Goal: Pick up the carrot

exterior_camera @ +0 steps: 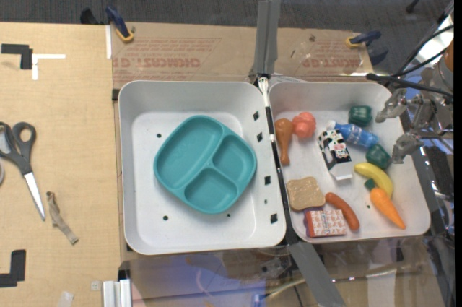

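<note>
Right now the carrot (388, 207) lies in the right bin (415, 226), near its front right corner, slanting with its thick end up-left and its tip toward the corner. Its top touches or nearly touches the banana (376, 176), and a sausage (343, 211) lies just to its left. A red packet (324, 222) sits at the front wall, beside a slice of bread (306, 191).

Further back in the same bin are a milk carton (336, 149), a blue bottle (356, 133), two green pieces (360, 114), a drumstick (284, 138) and a pinkish lump (304, 124). The left bin (137, 175) holds a teal divided plate (206, 164). Scissors (22, 161) lie on the counter (58, 110) well to the left.

The gripper (406, 126) hangs at the right bin's right edge, above and behind the carrot, not touching it. Whether the jaws are spread or closed cannot be told; nothing shows between them.

Several things could spoil the pick. The banana crowds the carrot's thick end, so a descent there may catch both or push one aside. The carrot tapers, so a grip near the tip could slip off. It also lies close to the bin's wall, and a finger coming down on that side may strike the rim. Closing along the slant instead of across it would likely roll the carrot away.
</note>
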